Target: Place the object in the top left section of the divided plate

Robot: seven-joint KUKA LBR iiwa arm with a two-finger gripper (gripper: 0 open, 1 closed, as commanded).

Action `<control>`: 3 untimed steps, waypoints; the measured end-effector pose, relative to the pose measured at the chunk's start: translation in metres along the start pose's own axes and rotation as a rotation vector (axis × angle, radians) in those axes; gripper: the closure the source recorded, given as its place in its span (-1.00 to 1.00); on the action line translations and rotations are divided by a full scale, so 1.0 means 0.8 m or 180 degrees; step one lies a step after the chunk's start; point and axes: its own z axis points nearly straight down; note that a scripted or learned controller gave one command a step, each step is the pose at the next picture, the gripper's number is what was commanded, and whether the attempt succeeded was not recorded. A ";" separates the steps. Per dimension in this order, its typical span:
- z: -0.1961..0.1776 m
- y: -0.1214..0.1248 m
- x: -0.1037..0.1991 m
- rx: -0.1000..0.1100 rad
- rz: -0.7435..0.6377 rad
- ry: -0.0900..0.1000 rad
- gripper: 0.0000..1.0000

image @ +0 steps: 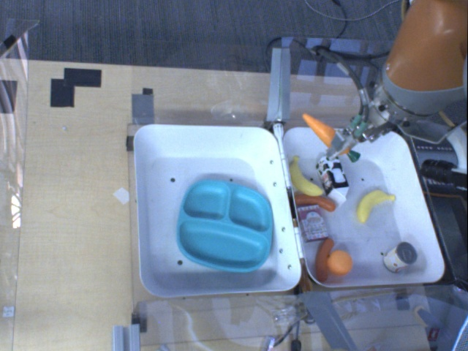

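Note:
The blue divided plate (225, 224) lies in the left bin (157, 196); it has two small sections on its far side and one long section nearer the front. My gripper (336, 168) hangs low over the far middle of the right bin (420, 196), reaching down from the arm's orange band (428, 35). Just left of the gripper lies a yellow banana (303, 180), and an orange carrot (319, 128) rests behind it at the bin's far rim. A small black-and-white piece shows at the gripper's tip, and I cannot make out what it is.
The right bin also holds a second banana (373, 204), a red sausage (316, 202), a red packet (313, 224), an orange fruit (338, 263) and a small cup (401, 255). A metal divider (277, 86) stands between the bins at the back.

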 end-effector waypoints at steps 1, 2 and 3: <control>0.145 0.033 -0.044 0.0026 0.0429 0.0014 1.00; 0.164 0.063 0.053 0.0010 -0.0104 0.0010 1.00; 0.078 0.115 0.028 0.0004 0.0313 0.0004 1.00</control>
